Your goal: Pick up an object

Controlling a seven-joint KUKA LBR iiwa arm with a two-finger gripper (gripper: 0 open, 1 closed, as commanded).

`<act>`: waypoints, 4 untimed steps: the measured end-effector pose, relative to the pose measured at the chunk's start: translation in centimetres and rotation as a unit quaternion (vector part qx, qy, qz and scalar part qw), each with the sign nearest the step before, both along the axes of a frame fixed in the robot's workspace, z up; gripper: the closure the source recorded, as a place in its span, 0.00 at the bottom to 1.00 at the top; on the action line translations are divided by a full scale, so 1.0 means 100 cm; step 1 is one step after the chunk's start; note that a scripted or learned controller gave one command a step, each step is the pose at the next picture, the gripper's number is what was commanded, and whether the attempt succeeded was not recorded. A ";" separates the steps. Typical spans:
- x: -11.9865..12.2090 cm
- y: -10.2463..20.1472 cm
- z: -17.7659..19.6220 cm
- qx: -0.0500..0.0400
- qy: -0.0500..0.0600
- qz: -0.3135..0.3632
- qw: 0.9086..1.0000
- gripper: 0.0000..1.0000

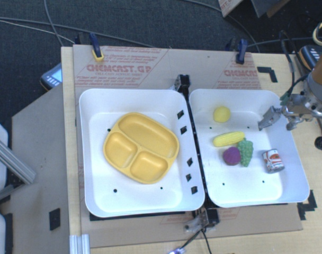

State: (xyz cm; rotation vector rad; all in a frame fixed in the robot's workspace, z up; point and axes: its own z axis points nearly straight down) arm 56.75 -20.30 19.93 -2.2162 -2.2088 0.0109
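The tabletop [50,142] carries two shallow white bins side by side, the left bin [92,142] and the right bin [288,179], with a row of small black clips along the divider between them. A sheet of brown board printed in red lies under both and is held at its far edge by two clamps, presumably to keep the setup from shifting.

The left bin holds one yellow compartment tray [142,147], lying flat and rotated askew, roughly central. It is wide and low, so it looks a poor candidate for a two-finger grasp.

The right bin holds the graspable items. A yellow ball [221,114] sits alone near the far wall. A toy corn cob [228,138] lies on its side nearer the middle. Just in front of it, a purple round toy [231,156] and a green bumpy toy [246,152] touch each other. A small can with a red and white label [274,161] lies on its side toward the right wall, apart from the cluster.

The arm enters from the right. The pincer [280,117] hangs above the far right part of the right bin, with nothing between its fingers. The fingers appear spread apart, one pointing left and downward, the other nearer the wrist.

Judgement: the approach stage, no grasp made yet. The can and the ball stand clear of neighbours and should give the fingers room. The purple and green pair risks a double contact or a push aside.
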 end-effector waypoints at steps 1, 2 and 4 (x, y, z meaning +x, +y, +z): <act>0.003 0.000 0.007 -0.002 -0.007 0.002 1.000 0.00; 0.006 -0.005 -0.037 -0.001 -0.005 0.002 1.000 0.00; 0.013 -0.009 -0.115 0.001 -0.006 0.003 1.000 0.00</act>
